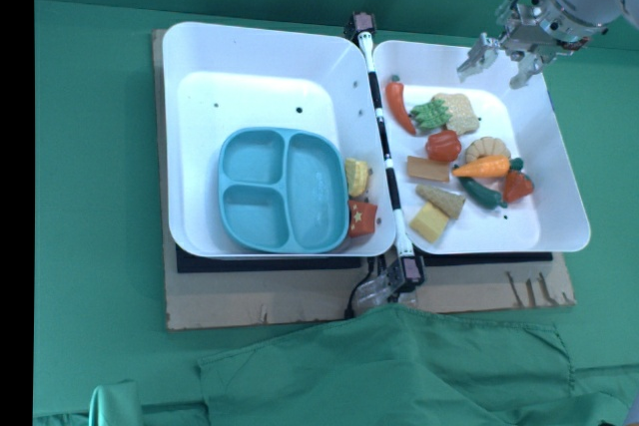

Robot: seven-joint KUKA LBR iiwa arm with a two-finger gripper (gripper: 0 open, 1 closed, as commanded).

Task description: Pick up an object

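Grey gripper (503,59) hung over the right bin's (565,198) far rim, fingers spread wide, nothing between them. Toy food lay below in that bin: carrot (482,169), tomato (443,146), chilli (399,105).

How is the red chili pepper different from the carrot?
The red chili pepper is red and curved, lying near the right bin's left wall; the carrot is orange and straighter, lying mid-bin. The chili pepper runs up and down the picture, while the carrot lies crosswise, resting among other toy foods. Both are long, thin toy vegetables with green stems, in the same bin.
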